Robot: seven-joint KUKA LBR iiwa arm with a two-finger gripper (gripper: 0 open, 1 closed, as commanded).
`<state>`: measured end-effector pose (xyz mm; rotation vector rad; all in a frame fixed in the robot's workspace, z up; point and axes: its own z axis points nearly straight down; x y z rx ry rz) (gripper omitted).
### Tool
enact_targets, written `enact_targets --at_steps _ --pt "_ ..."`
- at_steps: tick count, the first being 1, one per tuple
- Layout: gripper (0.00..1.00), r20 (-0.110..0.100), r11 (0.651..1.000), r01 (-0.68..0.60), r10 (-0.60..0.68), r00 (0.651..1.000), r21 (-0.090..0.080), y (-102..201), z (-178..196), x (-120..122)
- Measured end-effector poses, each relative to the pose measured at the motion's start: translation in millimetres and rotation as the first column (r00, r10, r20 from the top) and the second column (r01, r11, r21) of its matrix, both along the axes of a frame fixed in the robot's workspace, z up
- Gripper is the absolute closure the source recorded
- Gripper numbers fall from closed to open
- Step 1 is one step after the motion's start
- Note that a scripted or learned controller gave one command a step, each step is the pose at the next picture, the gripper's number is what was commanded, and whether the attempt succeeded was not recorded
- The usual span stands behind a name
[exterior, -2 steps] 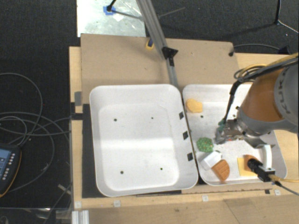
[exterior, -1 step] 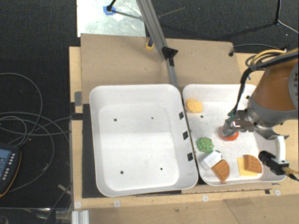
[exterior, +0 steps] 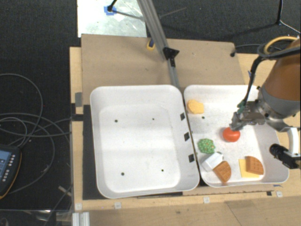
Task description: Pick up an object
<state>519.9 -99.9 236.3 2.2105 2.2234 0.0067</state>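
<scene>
We see a green piece [exterior: 206,145] down-left of our fingers [exterior: 235,125], which hover right over the red tomato [exterior: 231,135]; their opening we cannot tell. We judge the approach underway; next needs a straight descent and closing.

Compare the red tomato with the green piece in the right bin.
The tomato is red and smooth; the green piece looks bumpy. The tomato lies right under the gripper; the green piece sits apart, nearer the divider between the bins. Both are small, rounded and in the right bin.
</scene>
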Motion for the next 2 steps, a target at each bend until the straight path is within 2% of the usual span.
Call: enact_targets --at_steps 1,2 --pt "1.0 -0.004 1.0 -0.005 0.005 1.0 0.003 49.1 6.2 0.6" --pt "1.0 -0.007 1.0 -0.005 0.005 1.0 0.003 99.4 -5.7 8.2"
